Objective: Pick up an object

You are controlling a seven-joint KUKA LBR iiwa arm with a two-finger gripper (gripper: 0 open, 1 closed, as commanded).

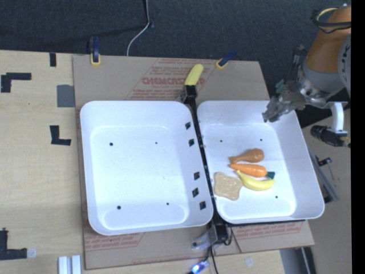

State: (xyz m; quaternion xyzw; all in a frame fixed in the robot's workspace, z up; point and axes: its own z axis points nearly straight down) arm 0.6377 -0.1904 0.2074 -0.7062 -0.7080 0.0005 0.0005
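Your tool (272, 114) hovers at the right bin's (296, 147) one-o'clock corner; I cannot tell its state. The carrot (249, 169) lies toward seven o'clock from it, long axis running three-to-nine, clustered among chicken leg (249, 156), banana (255, 182) and bread (227, 186).

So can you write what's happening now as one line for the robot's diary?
gripper: above right bin far edge, holding nothing | toy food in right bin: drumstick, carrot, banana, bread slice | pick: not yet done
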